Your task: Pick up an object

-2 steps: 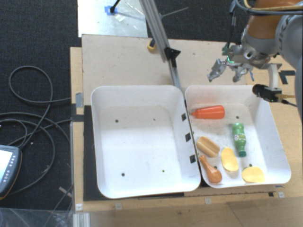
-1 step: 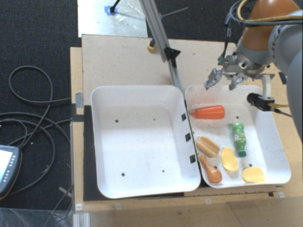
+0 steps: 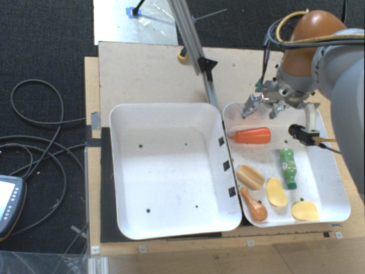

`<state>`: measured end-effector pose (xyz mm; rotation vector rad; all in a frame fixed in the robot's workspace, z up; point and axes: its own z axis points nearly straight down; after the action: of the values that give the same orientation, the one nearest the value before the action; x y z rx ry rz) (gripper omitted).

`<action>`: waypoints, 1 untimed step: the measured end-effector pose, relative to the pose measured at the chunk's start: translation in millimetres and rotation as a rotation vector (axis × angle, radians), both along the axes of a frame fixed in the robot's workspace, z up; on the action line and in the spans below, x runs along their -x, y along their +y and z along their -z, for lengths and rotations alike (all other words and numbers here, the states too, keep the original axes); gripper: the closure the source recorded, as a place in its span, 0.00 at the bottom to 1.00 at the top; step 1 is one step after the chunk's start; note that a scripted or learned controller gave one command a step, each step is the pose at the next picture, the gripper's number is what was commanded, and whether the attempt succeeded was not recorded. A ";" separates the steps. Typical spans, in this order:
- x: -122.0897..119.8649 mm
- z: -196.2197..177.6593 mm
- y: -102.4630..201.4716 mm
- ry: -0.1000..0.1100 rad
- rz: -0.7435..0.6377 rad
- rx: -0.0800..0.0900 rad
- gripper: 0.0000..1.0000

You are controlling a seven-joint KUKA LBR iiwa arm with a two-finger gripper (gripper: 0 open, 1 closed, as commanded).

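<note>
We see the gripper (image 3: 260, 108) at upper right, fingers spread and gripping nothing, hanging over the far end of the right bin (image 3: 341, 205). The arm (image 3: 336, 56) bends in from the right edge, orange band topmost. Just below the fingers lies the carrot (image 3: 251, 136), orange and lengthwise. Lower down: green bottle (image 3: 288, 168), bread roll (image 3: 251, 177), yellow pieces (image 3: 277, 192).

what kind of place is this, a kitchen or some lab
Most likely a robotics lab or test cell, not a kitchen. A grey robot arm reaches over a bench with two white bins, the food in the right one looks like plastic toys, and loose cables and a handheld control pendant lie on dark carpet.
</note>
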<state>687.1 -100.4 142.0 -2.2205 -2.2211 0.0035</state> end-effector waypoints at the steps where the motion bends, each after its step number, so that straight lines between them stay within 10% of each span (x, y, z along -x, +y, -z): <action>1: 0.7 51.9 0.1 0.003 -0.002 0.000 0.00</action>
<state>686.4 -100.4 90.1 -2.2171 -2.2215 0.0059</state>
